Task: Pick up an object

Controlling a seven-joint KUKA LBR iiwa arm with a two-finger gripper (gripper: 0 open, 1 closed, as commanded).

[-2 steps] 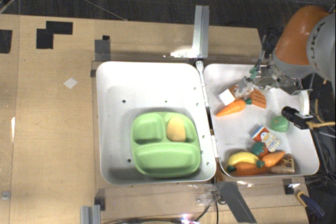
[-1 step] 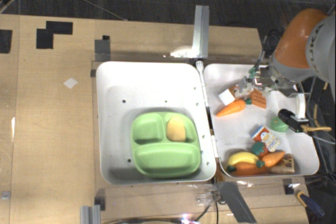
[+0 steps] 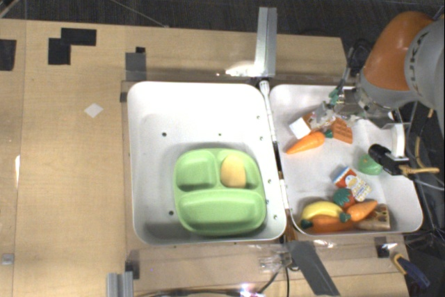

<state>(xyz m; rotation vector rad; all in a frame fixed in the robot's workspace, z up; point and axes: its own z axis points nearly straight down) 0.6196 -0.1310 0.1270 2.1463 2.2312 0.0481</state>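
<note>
Wooden table (image 3: 69, 149) carries two white bins; the right bin (image 3: 292, 97) is the landmark. At its far side the tool (image 3: 338, 108) hangs low over small packets, just beyond the carrot (image 3: 306, 142). Its state I cannot tell. Seemingly the reaching step; next comes closing on one item and lifting it straight up.

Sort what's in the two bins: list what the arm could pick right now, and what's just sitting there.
Pick candidates, right bin, near the hand:
carrot
white block
orange box

Lying about:
green divided plate holding a yellow fruit, left bin
banana
small carton
green piece
</note>
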